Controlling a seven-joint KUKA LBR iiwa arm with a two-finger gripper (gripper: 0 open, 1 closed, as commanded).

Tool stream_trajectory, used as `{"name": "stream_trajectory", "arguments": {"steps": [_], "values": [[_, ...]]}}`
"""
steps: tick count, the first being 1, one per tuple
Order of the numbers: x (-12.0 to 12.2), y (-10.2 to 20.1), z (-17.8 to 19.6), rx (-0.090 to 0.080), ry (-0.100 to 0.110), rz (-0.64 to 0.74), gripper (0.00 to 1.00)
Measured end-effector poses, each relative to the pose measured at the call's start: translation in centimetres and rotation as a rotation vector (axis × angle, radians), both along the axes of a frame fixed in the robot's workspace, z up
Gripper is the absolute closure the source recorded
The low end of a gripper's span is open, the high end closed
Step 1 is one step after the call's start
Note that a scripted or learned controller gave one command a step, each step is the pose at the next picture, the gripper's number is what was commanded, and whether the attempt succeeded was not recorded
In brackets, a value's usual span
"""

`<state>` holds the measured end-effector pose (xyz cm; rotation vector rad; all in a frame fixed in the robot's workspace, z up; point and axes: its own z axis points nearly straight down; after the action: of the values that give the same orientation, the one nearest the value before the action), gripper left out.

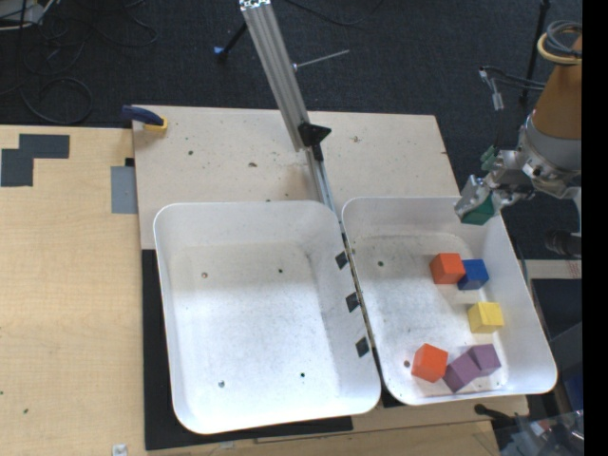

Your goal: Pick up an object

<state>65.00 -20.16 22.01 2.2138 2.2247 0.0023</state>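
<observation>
Claw: the claw [478, 200] is hanging over the far right rim of the right bin [532, 335], and a green block [480, 212] is showing at its tip; the block appears to be sitting between the fingers, raised off the bin floor, so I am judging it gripped, though how wide the fingers are standing is too small to tell.
Arm: the grey arm with its orange band [562, 88] is reaching in from the right, with the wrist bending down toward the bin corner.
Task's thing: the green block is sitting at the claw tip, above the upper right corner of the right bin and well apart from the other blocks.
Nearest neighbours: an orange block [446, 268] and a blue block [474, 274] are touching each other in the middle of the right bin.
Further out: a yellow block [485, 316] is lying alone; lower down, a second orange block [429, 362] is sitting just beside two purple blocks [472, 366].
Left bin: the left bin [190, 245] is lying beside the right one on the bench [218, 155].
Risk: the hold is looking shallow, so the block may be slipping out on any quick lift or swing.
Second risk: with the claw working this near the rim, a dropped block could be landing outside the bin.
</observation>
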Motion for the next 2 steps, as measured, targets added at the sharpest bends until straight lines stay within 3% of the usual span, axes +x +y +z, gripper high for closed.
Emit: {"name": "stream_trajectory", "arguments": {"steps": [1,2], "values": [[0.1,-0.1,5.0,0.0,0.0,0.0,1.0],[-1.5,5.1,5.3,0.004,0.007,-0.001,1.0]]}}
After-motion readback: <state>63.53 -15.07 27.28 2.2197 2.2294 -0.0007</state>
